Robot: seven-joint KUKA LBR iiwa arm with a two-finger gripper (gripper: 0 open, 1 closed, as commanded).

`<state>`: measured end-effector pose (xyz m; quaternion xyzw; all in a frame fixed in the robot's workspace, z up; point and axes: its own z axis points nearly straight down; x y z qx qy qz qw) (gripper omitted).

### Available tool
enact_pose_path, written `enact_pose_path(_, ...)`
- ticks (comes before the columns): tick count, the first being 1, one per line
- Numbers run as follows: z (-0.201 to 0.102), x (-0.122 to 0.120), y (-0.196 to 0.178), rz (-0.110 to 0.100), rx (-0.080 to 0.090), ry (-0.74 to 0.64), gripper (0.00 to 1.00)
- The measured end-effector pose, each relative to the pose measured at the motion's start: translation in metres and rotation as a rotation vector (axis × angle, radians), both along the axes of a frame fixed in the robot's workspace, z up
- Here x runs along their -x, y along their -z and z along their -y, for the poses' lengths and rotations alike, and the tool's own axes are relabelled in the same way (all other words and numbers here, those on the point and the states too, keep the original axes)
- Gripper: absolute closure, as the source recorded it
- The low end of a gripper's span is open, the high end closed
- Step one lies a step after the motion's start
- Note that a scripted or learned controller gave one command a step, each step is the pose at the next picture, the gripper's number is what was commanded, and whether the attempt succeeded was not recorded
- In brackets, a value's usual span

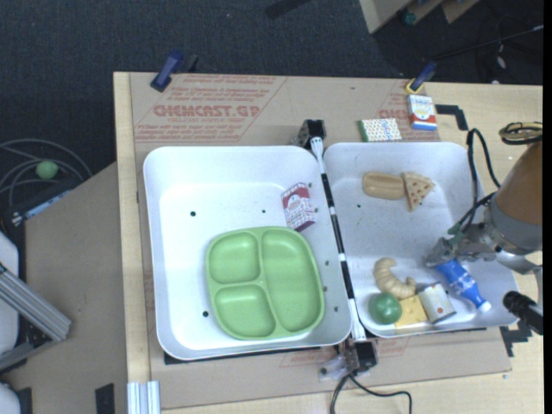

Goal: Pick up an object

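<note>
My gripper (450,250) reaches in from the right, low over the right bin (379,164). Just below it, close to or touching it, lies a blue and white tube (463,285); I cannot see that it is gripped. Beside the tube are a small white box (435,303), a yellow block (412,310), a green ball-shaped fruit (385,308) and a tan croissant (393,275). Near the far wall lie a tan bread roll (382,185) and a pizza slice (419,190).
The left bin (172,197) holds a green divided plate (262,281) and a small red and white carton (297,206) by the dividing wall. Small packets (381,129) (421,112) lie on the bench behind the right bin. A cable (479,171) loops beside the arm.
</note>
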<state>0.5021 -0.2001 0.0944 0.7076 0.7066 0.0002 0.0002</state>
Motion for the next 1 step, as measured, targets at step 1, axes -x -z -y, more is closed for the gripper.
enact_pose_path(1, -0.0923, -0.0420, -0.0311, 0.002, -0.002, -0.005, 1.00)
